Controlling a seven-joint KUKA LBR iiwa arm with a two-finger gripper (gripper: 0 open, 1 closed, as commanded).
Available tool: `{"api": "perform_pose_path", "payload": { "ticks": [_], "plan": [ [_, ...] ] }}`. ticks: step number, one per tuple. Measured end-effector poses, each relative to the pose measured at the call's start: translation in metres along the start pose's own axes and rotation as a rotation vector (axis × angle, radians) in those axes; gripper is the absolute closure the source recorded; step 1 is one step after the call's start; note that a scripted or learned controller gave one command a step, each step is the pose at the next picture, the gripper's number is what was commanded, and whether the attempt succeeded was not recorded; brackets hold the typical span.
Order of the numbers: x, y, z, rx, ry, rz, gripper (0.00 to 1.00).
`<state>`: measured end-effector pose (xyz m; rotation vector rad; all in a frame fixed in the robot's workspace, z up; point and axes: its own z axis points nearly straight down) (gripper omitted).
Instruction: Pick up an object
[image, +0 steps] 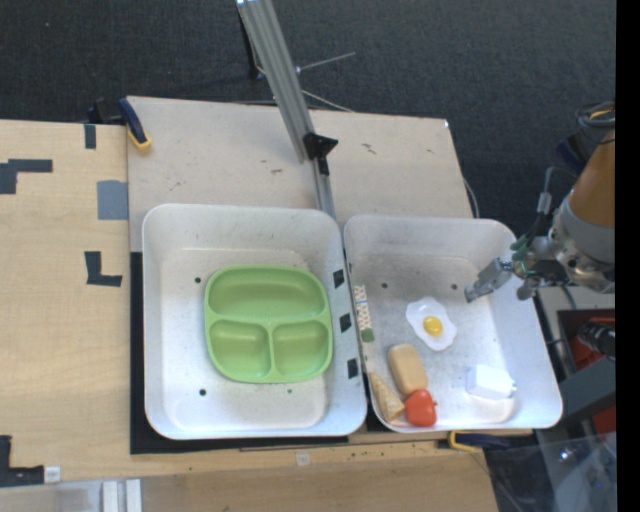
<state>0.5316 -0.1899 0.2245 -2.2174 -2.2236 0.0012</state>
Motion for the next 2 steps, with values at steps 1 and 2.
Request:
{"api": "perform_pose_path", "payload": {
  "ticks": [1, 2],
  "plan": [
    [0.000, 0.000, 0.000, 0.000, 0.000, 0.000, 0.00],
    [0.008, 0.001, 0.062, 0.006, 0.001, 0.001, 0.00]
  ]
}}
